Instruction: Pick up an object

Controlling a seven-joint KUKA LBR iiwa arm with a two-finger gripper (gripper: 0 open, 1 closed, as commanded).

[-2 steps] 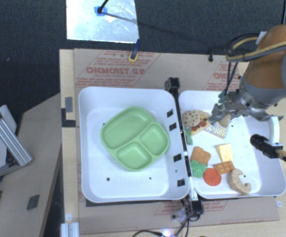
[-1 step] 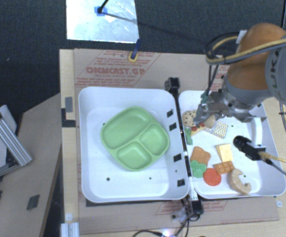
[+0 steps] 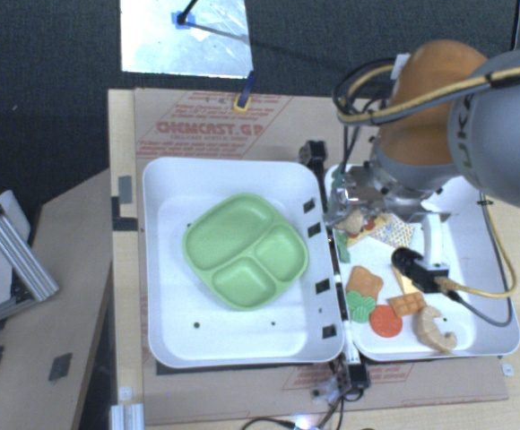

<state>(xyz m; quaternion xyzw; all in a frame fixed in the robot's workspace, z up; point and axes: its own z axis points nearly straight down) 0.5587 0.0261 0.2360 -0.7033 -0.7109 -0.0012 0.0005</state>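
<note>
My gripper (image 3: 351, 211) is low over the far left part of the right bin (image 3: 489, 267), close to the divider between the bins. A small beige and pink toy food piece (image 3: 359, 225) lies right under it, beside a white dotted piece (image 3: 396, 232); whether the gripper touches the beige piece I cannot tell. Nearer the front of that bin lie an orange slice (image 3: 365, 281), a green leafy piece (image 3: 360, 306), a red round piece (image 3: 386, 322), a brown waffle square (image 3: 407, 304) and a tan curved piece (image 3: 435, 328).
The left bin (image 3: 170, 240) holds a green divided plate (image 3: 245, 251). Black clips (image 3: 315, 229) line the wall between the bins. The arm's large grey and orange body (image 3: 457, 106) hangs over the back of the right bin.
</note>
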